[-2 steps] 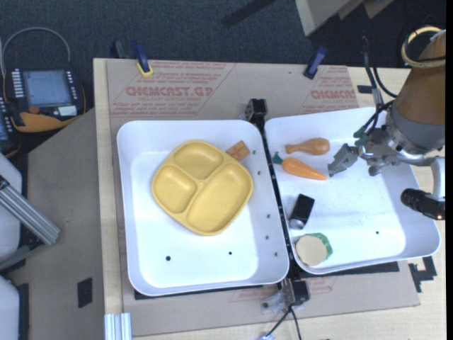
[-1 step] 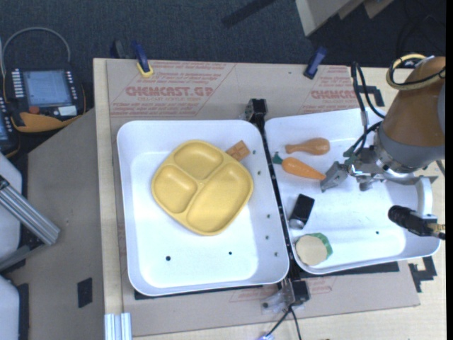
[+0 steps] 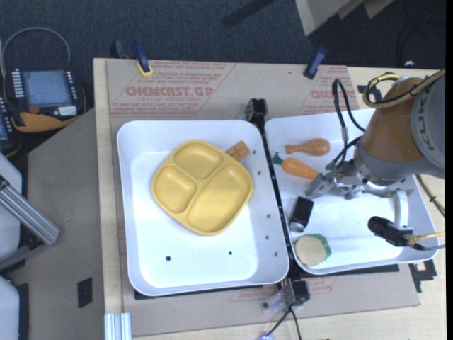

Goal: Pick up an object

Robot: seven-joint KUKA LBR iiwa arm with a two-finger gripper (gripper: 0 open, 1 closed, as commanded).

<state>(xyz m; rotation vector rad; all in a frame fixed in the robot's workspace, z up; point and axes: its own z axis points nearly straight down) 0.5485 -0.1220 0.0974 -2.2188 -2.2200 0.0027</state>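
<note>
My gripper [image 3: 327, 183] hangs over the middle of the right bin [image 3: 354, 261], below the grey wrist and orange band. An orange carrot [image 3: 299, 168] lies just left of the gripper, close to its tip. A tan drumstick [image 3: 309, 146] rests behind the carrot near the bin's back wall. A small black block [image 3: 301, 210] lies in front of the gripper by the bin's left wall. A round cream piece with a green edge [image 3: 312, 248] sits in the front left corner. Nothing shows between the fingers.
The left bin [image 3: 141, 261] holds a yellow divided plate [image 3: 203, 186] with a small brown block [image 3: 238, 149] at its back right edge. A black divider runs between the bins. Cables hang by the arm on the right.
</note>
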